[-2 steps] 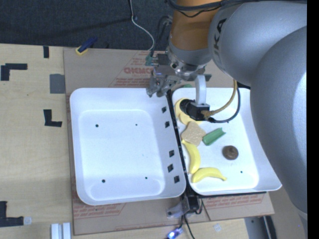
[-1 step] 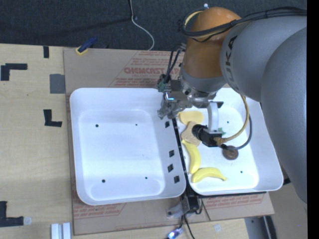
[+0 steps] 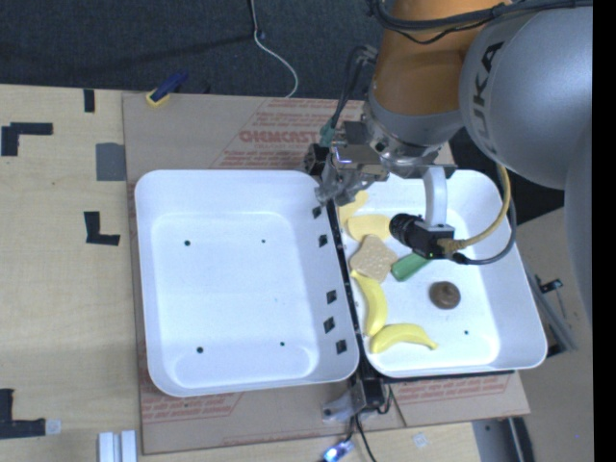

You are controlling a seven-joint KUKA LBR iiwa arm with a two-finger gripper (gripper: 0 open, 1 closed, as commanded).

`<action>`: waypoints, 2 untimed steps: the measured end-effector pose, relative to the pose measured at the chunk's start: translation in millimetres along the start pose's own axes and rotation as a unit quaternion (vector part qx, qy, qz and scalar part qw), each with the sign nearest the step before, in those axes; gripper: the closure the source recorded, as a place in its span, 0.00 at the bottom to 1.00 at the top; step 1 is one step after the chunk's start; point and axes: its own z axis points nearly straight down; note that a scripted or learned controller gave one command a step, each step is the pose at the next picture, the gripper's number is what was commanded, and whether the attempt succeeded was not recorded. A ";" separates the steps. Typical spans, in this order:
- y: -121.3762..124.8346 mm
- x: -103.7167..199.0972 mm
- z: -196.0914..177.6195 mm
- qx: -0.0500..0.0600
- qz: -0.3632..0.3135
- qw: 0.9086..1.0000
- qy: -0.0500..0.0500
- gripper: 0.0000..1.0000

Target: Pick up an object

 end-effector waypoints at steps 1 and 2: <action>8.0 39.3 12.9 0.003 -0.001 1.000 -0.001 1.00; -26.2 142.4 55.2 0.006 -0.005 1.000 0.000 1.00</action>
